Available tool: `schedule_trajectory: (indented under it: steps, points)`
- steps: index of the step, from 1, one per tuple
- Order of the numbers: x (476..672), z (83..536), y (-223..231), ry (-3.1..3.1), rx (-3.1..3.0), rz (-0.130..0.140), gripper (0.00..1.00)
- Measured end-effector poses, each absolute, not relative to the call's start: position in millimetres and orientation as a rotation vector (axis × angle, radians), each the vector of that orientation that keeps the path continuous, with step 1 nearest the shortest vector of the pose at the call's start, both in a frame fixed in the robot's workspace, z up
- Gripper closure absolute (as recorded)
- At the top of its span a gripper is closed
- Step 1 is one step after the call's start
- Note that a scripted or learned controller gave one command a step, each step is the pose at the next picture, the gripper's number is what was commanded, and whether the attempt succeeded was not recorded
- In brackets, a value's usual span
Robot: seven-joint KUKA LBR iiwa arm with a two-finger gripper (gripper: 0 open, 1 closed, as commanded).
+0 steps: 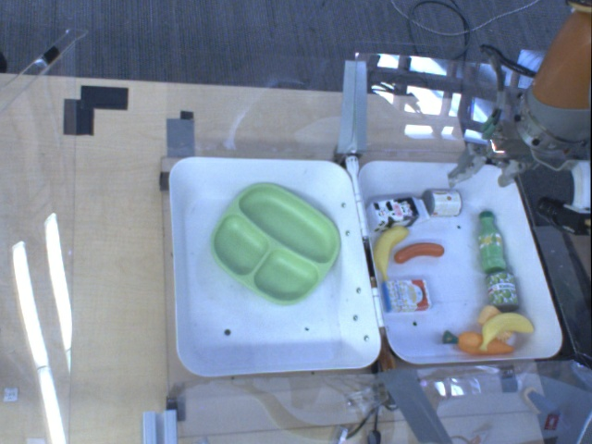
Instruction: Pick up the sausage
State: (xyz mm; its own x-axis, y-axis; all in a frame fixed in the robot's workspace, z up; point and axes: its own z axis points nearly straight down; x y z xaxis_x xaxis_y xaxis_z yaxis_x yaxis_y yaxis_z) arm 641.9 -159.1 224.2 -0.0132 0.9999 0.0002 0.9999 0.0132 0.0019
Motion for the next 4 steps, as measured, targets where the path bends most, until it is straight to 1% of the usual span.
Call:
schedule_trajectory:
  steps: [1,2,3,4]
  points:
    - [601.1,97.2,-161.4,2.168,2.271,0.006,0.0]
    - [587.7,88.4,-120.2,2.196,2.235,0.012,0.0]
    - [557.3,89.1,-103.5,2.235,2.193,0.015,0.0]
    - [560.7,99.9,-101.2,2.241,2.182,0.024,1.0]
